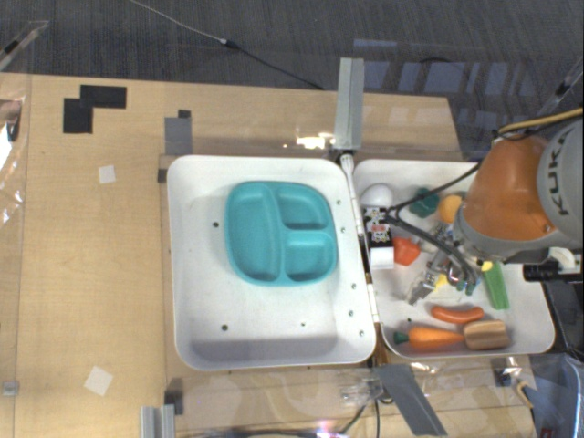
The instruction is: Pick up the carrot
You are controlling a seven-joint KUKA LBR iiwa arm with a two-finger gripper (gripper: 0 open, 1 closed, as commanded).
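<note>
1. From above, the wooden table (82,272) carries two shallow white bins side by side: the left bin (196,327) and the right bin (538,331).
2. In the left bin a teal divided tray (279,232) lies flat, roughly in the middle, with three compartments showing.
3. The arm (513,194) comes in from the right over the right bin, its orange band covering much of the bin's upper right part.
4. The jaws (436,276) hang over the middle of the right bin, pointing down and to the left; I cannot tell whether they are spread or closed, as cables and metal parts crowd around them.
5. The carrot (436,338) lies on the floor of the right bin along its near edge, lengthwise, its leafy end toward the bin's left corner. It sits below the jaws and apart from them.
6. Just beside the carrot's right end is a brown bread-like piece (486,335), and just above it lies a red sausage-shaped item (458,315).
7. A green stick-shaped item (495,286) stands to the right of the jaws, a red piece (406,253) to their left, and a white round thing (376,195) near the bin's upper left corner.
8. A yellow-orange round item (449,208) peeks out beside the orange band.
</note>
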